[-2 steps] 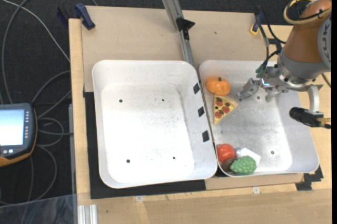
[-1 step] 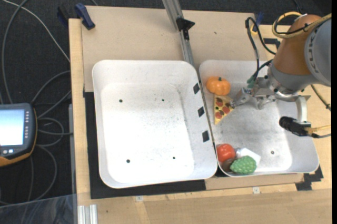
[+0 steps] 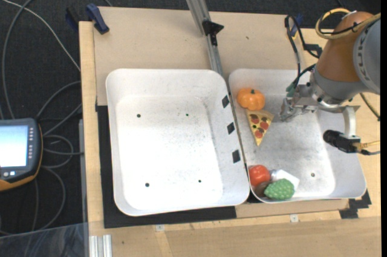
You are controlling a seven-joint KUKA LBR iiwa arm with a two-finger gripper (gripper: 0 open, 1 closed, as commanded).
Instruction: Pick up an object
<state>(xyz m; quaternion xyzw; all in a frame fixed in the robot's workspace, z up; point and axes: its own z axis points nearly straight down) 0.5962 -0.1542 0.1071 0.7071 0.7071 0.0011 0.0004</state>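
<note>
Right, the grey arm with its orange band is leaning in from the right, over the right bin. Its gripper hangs low over the far part of that bin, just right of the pizza slice and the small orange pumpkin. From up here the fingers run together into one dark, metallic clump, so I cannot tell whether the jaws are wide or narrow, and nothing can be made out between them.

The pumpkin sits at the far left of the right bin, close to the wall. The pizza slice lies just nearer than it, point aimed towards the near edge, red toppings up. The two look almost touching, though I can't say for sure.

Down in the near left corner of the same bin there's a little cluster: a red tomato, a bumpy green piece, and something white tucked behind the green one. All three are packed tight against each other and against the bin wall, well apart from the gripper.

The left bin sits beside it, its white floor speckled. A metal pole slants across the bench at the far side, and a handheld screen glows off to the far left on the dark floor.
</note>
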